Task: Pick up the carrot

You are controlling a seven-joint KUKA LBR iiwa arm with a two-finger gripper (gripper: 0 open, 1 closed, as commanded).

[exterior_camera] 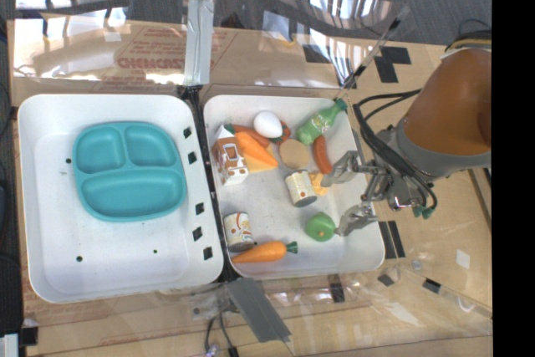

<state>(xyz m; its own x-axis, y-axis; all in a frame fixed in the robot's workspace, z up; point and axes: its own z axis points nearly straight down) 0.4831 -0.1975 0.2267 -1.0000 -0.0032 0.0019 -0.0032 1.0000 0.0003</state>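
Camera view, one carrot (261,252), two bins (33,205)

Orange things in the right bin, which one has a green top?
The carrot lying along the bin's near wall, beside the small can. Its right end has a green stub; the orange wedge and sausage farther back have none.

Teal divided plate (128,170) in the left bin (33,263) (right bin (251,100): egg (267,124), green bottle (319,126), green apple (318,227)).
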